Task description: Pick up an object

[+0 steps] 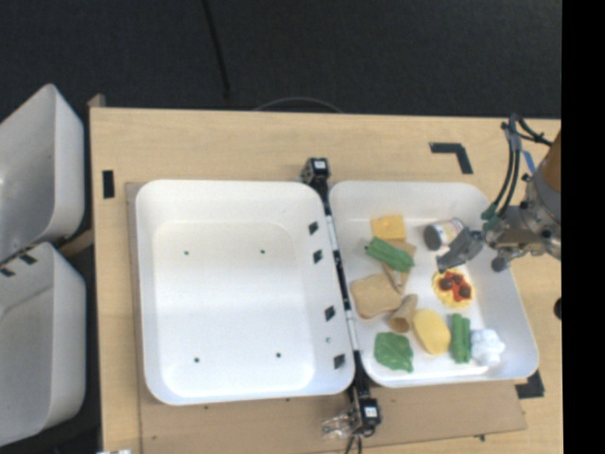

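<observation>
Even bright light, perhaps slightly soft.

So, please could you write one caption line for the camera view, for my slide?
The tool hovers over the right bin, crowded with small objects, beside the left bin on the bench.

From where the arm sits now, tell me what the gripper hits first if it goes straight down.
Probably the round yellow piece with red and dark spots, just under the gripper; depth is unclear from this slanted view.

Left white bin [227,386] on wooden bench [236,145]
</observation>
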{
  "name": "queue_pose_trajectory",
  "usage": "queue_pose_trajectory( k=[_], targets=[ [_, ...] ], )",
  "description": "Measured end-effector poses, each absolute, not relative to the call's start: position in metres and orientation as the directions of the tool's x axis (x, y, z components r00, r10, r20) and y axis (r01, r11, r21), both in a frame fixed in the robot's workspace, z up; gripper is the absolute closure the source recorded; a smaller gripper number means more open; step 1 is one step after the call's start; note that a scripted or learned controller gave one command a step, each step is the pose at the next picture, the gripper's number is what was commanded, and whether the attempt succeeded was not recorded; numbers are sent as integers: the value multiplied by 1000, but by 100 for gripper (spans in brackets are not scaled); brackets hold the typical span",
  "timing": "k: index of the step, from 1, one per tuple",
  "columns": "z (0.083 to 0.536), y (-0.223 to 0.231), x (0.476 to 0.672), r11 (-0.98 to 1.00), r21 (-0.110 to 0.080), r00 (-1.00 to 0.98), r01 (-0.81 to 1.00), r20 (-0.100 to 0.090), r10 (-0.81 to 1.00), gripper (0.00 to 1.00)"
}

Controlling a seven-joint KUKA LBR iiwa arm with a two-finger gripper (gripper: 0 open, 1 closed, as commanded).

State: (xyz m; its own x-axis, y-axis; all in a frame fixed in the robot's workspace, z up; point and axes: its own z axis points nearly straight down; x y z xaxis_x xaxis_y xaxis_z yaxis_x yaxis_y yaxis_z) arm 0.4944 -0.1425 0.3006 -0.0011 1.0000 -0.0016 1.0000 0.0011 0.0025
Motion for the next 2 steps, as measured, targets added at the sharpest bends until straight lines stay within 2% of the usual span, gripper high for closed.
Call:
queue_pose_trajectory(
  k=[1,2],
  targets=[
    [202,-118,509,3,-7,-3,1000,1,1000,0],
    [126,-125,576,4,0,-4,1000,-2,1000,0]
  ],
)
